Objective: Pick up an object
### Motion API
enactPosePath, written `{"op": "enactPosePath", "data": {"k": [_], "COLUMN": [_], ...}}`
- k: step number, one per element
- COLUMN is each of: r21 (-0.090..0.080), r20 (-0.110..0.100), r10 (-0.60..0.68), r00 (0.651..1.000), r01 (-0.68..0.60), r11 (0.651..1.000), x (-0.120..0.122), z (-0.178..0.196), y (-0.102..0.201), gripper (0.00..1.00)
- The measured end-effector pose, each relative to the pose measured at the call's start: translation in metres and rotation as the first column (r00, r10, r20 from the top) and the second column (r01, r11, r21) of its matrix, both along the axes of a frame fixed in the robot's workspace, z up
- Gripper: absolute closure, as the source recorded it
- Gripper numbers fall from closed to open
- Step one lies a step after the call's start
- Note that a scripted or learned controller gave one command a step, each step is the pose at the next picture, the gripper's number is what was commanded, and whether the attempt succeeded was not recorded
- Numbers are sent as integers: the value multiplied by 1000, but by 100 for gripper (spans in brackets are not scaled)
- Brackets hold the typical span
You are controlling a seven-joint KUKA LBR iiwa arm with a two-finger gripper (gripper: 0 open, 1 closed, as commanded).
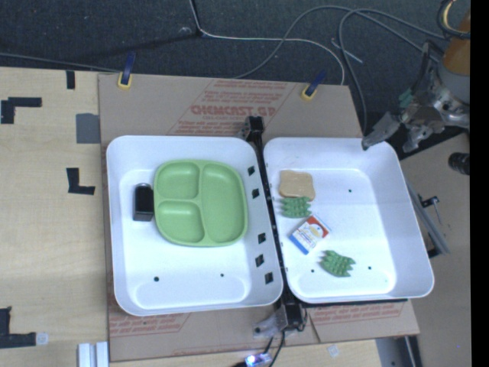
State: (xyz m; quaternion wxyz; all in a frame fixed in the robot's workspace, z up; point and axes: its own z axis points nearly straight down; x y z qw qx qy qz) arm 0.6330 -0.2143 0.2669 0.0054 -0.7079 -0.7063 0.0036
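The right bin (397, 205) holds a tan bread-like slice (296, 183), a green ridged toy (295, 206) just below it, a small red, white and blue packet (309, 234), and a green leafy piece (336, 263) near the front. My gripper (380, 134) hangs at the right bin's far right corner, above the rim, well away from all these objects. Nothing is visibly in it.
The left bin (122, 228) carries a green divided plate (201, 202) and a small black block (143, 202) to its left. Cables run across the dark floor at the back. The arm's body (447, 90) stands outside the right bin at upper right.
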Motion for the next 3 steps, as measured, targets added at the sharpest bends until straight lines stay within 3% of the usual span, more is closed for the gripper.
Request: {"op": "enactPosePath", "data": {"k": [1, 3], "r21": [-3, -2], "r20": [12, 5], "r10": [3, 5], "r00": [1000, 1000], "r01": [-3, -5], "r11": [1000, 1000], "x": [2, -4], "z": [8, -114], "y": [1, 5], "gripper": [0, 0]}}
